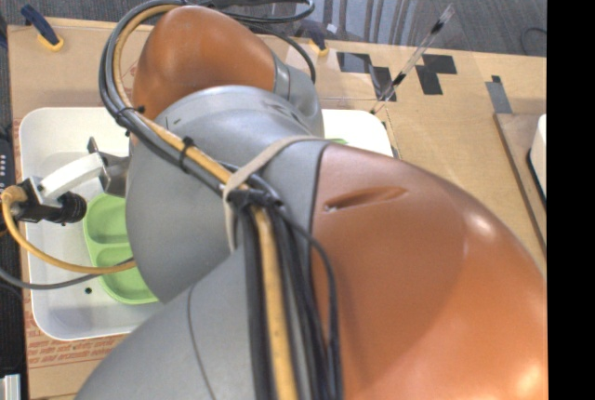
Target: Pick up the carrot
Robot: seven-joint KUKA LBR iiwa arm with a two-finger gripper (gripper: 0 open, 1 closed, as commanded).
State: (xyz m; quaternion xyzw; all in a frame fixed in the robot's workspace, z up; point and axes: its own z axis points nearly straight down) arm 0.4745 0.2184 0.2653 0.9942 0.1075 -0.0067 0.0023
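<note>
The grey and orange arm (307, 231) reaches across from the right and covers most of both bins. Its wrist end hangs over the left white bin (37, 133), where the gripper (109, 168) sits low against the arm's body, just above a light green dish (105, 235). The arm hides whatever lies under the gripper and most of the bin floors. No orange carrot shape can be made out in the uncovered parts of the left bin.
The green dish lies in the middle of the left bin, half under the arm. A strip of the right bin's far rim (358, 122) peeks out behind the arm. The cardboard bench top (456, 119) extends to the right.
</note>
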